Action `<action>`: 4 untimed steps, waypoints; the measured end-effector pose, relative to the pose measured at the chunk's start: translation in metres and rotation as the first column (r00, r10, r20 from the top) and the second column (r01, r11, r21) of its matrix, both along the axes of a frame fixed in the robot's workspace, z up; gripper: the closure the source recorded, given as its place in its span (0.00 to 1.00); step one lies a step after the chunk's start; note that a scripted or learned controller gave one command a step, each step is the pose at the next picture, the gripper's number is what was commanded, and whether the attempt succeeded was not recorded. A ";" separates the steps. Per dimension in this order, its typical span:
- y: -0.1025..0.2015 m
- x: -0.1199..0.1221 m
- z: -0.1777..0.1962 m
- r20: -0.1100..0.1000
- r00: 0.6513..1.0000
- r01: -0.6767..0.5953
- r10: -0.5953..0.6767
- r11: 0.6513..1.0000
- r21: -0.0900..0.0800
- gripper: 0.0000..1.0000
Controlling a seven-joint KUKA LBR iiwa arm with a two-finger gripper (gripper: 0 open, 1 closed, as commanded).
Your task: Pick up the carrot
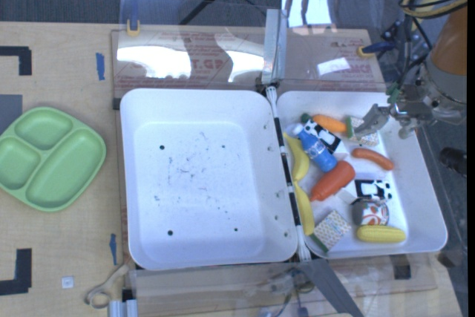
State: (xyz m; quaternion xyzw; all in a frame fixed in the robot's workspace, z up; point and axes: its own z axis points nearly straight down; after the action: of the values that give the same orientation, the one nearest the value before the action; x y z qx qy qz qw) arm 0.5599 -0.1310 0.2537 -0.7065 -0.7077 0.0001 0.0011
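Observation:
The carrot (329,123), orange with a green top at its left end, lies in the back part of the right bin (423,189). It points left to right, beside a black-and-white toy (323,136). My gripper (386,125) hangs over the back right of this bin, just right of the carrot's tip. Its grey fingers (367,122) stand apart, open, with nothing between them. A small white item under the left finger is partly hidden.
The right bin also holds a blue bottle (319,152), a fat orange-red vegetable (334,180), a red sausage (371,157), yellow bananas (299,159), a can (369,213) and a checkered packet (332,228). To the left are the left bin (200,174) and a green divided plate (48,157).

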 end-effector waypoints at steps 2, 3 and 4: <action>-0.040 -0.064 -0.058 0.004 0.981 -0.192 0.192 0.981 -0.002 0.00; -0.042 -0.072 -0.044 0.005 0.988 -0.157 0.157 0.988 -0.003 0.00; -0.040 -0.037 0.093 0.004 0.999 -0.034 0.034 0.999 -0.003 0.00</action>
State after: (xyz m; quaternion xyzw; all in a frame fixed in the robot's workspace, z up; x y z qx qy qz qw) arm 0.5226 -0.1713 0.3466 -0.6945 -0.7195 -0.0002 -0.0014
